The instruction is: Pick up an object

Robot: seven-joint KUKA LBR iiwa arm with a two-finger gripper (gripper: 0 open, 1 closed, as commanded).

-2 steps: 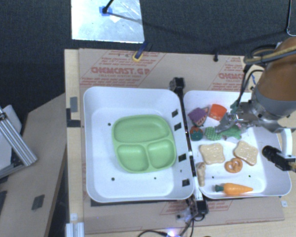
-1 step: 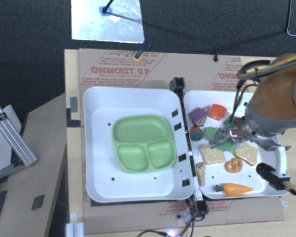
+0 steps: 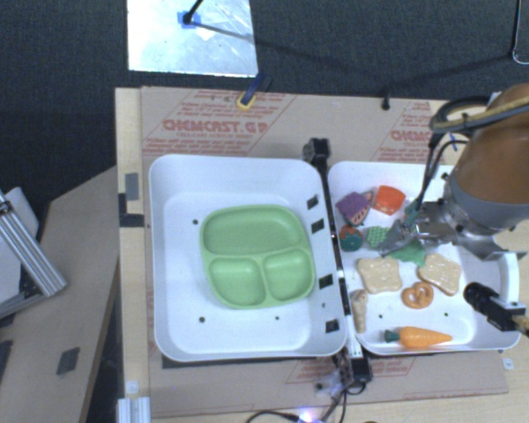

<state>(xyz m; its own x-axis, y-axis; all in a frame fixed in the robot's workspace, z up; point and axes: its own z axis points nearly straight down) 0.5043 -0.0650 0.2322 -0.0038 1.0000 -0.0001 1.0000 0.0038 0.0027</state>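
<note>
In the right bin (image 3: 502,346), the hand (image 3: 395,239) hovers over a green toy (image 3: 409,255); grip state unclear.

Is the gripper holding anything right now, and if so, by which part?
Cannot be told. The gripper is down among the toy food in the right bin, by a green piece, with no item visibly between it.

Red print "CHEMCAST GP" on the brown board (image 3: 220,122) under the bins, readable behind the left bin (image 3: 172,236); same red lettering repeats at upper right near the arm, partly cut off, and faintly along the front edge, unreadable
</note>
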